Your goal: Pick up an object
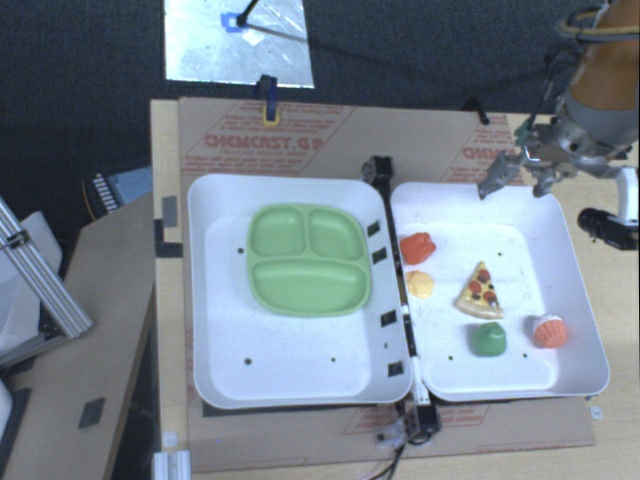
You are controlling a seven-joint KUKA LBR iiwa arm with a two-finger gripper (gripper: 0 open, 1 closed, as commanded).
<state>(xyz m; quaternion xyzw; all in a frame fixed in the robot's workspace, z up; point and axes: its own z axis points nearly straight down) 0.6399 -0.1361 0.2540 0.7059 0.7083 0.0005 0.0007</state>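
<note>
The right bin (pixel 560 258) holds a red piece (pixel 417 247), a yellow piece (pixel 421 285), a pizza slice toy (pixel 481 293), a green round piece (pixel 488 340) and a small orange and pink cupcake-like piece (pixel 549 332). My gripper (pixel 520 178) hangs above the far edge of the right bin, apart from all of them. Its two fingers are spread, with nothing between them. The nearest items, the red piece and the pizza slice, lie well in front of it.
The left bin (pixel 215 268) carries a green divided plate (pixel 307 259). A black clamp (pixel 380 171) sits at the far end of the seam between the bins. The arm's orange band (pixel 608 78) rises at the top right. Cardboard lies beneath both bins.
</note>
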